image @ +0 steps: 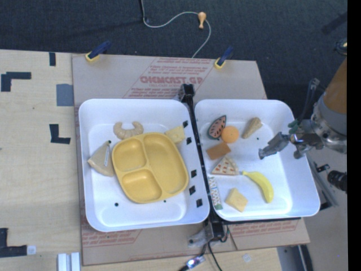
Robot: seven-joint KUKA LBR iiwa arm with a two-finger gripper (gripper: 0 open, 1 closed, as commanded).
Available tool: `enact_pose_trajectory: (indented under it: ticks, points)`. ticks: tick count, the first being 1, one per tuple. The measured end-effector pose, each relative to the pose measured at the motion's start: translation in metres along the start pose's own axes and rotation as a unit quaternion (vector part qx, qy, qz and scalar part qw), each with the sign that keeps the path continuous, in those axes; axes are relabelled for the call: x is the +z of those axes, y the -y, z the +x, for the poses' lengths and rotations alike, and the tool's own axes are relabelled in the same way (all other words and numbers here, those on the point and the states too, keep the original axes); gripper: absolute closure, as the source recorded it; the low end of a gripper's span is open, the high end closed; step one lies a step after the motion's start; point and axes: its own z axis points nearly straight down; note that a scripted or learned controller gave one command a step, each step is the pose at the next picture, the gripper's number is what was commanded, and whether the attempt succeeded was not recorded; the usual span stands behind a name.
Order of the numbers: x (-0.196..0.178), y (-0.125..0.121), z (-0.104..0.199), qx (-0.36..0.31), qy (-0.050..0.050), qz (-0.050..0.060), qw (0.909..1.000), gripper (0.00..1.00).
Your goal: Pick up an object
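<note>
In the left bin (90, 151) a yellow divided tray (149, 167) lay at a slant, with pale food pieces tucked along its upper and left edges. The right bin (282, 109) held the likely pickings: a watermelon slice (216, 126), an orange ball (229, 134), a brown block (218, 150), a bread-like piece (251, 127), a pizza wedge (225, 166), a banana (262, 185) and a cheese cube (236, 199), all lying loose and mostly apart. The gripper (269, 149) hung over the bin's right part with nothing visibly between its parts; whether it was spread or pressed together could not be told. This looked like the approach step, with nothing yet lifted; the next move would call for choosing one piece and lining up above it before descending. The bins sat on cardboard (169, 78) clamped to the tabletop (34, 106), dark carpet (67, 10) beyond.
</note>
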Motion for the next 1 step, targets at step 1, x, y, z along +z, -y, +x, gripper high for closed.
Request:
enact_pose_trajectory:
  ticks: [1]
  points:
    - [-0.0052,-0.0017,0.0001,-0.002,0.001,-0.005,1.0,0.0]
